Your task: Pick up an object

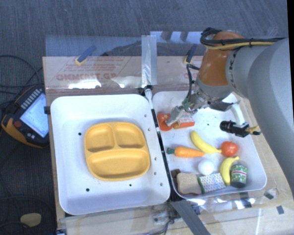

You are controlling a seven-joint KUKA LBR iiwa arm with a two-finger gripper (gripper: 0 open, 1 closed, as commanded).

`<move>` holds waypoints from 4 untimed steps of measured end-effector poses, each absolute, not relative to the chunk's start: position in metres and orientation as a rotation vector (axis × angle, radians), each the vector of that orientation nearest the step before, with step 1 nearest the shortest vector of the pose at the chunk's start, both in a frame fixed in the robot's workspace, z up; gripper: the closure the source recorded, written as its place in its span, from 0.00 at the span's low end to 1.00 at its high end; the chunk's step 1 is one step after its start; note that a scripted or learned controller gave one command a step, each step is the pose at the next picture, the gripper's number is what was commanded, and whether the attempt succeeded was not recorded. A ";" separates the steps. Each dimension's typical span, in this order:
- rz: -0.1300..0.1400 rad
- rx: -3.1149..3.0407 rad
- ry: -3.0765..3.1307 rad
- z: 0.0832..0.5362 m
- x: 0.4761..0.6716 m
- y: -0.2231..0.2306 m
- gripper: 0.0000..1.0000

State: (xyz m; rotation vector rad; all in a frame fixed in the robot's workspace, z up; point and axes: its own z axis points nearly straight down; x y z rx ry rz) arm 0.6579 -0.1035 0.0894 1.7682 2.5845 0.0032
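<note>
Where pincer [174, 119] dips, red toy [163, 120] just beside.

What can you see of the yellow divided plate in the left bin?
The yellow divided plate looks like matte moulded plastic, a rounded rectangle with a raised rim. It has three compartments: two smaller ones along the far side and one long one nearer the camera. It lies flat and upright, roughly centred on the floor of the left bin, turned slightly askew to the bin walls. Only the bin floor touches it.
</note>
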 end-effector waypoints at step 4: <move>-0.002 1.734 2.622 0.202 0.666 0.038 1.00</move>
